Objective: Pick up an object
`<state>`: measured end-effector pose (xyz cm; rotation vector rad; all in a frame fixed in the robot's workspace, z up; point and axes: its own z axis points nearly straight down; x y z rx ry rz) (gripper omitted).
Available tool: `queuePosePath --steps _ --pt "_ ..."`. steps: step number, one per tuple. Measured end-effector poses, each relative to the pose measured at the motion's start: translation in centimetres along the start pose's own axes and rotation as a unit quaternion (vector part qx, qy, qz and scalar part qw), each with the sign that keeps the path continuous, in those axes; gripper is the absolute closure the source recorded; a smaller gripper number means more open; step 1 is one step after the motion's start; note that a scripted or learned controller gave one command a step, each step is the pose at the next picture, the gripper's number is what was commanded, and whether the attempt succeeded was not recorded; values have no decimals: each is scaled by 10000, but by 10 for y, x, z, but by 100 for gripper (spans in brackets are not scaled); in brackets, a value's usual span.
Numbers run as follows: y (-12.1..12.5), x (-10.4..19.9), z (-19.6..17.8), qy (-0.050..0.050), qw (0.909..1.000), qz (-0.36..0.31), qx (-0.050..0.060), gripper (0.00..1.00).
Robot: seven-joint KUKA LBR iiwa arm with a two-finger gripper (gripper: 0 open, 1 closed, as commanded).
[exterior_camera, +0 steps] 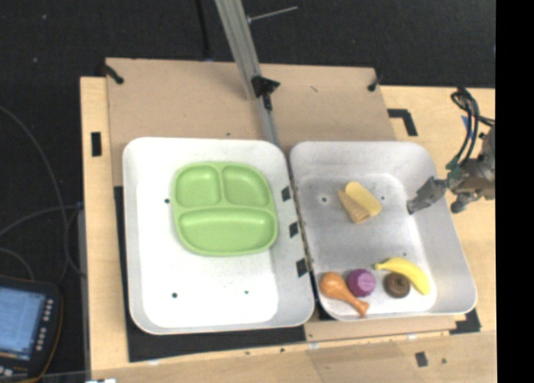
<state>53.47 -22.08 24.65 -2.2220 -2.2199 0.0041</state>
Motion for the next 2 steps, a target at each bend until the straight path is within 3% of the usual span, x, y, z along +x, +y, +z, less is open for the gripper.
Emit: queuePosePath --steps 2 --pt "-3 -4 103 3 10000 5 1 0"
